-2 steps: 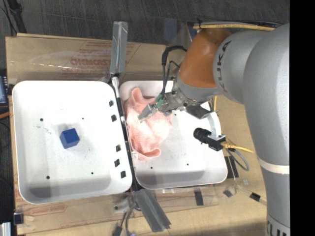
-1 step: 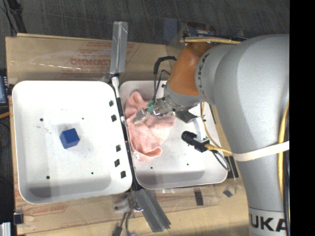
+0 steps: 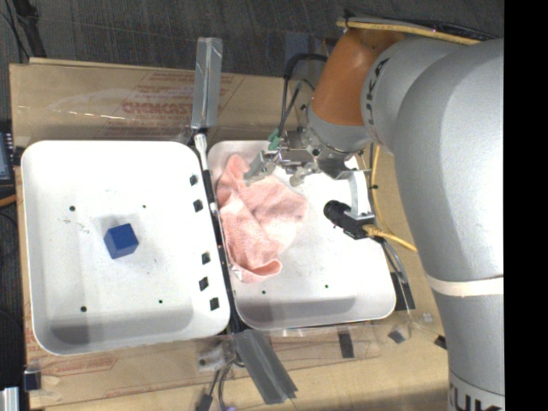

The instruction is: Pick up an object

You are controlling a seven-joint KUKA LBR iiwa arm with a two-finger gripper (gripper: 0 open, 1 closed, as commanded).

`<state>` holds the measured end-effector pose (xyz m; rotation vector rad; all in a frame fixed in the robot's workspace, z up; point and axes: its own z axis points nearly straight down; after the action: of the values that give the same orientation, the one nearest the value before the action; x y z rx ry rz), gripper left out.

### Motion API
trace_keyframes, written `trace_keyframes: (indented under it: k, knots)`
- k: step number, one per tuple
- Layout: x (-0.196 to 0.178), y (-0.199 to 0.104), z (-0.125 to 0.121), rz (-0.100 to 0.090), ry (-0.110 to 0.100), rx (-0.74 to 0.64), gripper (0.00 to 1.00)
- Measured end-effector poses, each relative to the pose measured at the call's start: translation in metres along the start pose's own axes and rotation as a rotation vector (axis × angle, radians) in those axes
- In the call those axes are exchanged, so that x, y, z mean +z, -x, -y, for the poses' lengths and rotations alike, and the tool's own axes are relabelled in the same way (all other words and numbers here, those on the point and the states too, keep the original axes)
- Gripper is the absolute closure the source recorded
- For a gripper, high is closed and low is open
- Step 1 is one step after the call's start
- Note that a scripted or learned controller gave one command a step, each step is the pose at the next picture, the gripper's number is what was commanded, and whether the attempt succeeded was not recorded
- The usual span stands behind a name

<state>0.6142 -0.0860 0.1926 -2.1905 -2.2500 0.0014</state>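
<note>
Pink cloth (image 3: pixel 255 221) lies crumpled in right bin (image 3: pixel 342 302), against its left wall. Gripper (image 3: pixel 276 166) sits at the cloth's upper edge; cannot tell its state. Nothing visibly lifted: pick not yet done. Blue cube (image 3: pixel 122 240) in left bin (image 3: pixel 51 315), untouched.

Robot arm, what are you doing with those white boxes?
The robot arm reaches in over the right bin, with its gripper at the top edge of a crumpled pink cloth. Whether it has grabbed the cloth is unclear. A small blue cube sits alone in the left bin.
</note>
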Motion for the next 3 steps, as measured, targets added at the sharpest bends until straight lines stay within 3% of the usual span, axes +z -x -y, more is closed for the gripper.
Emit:
trace_keyframes:
  k: [1,2,3]
  knots:
    - [0.101,0.039,-0.003,0.0,0.0,0.057,0.0]
    - [0.101,0.054,0.076,-0.001,-0.001,-0.063,0.0]
    - [0.1,0.065,0.01,0.0,0.0,0.011,0.0]
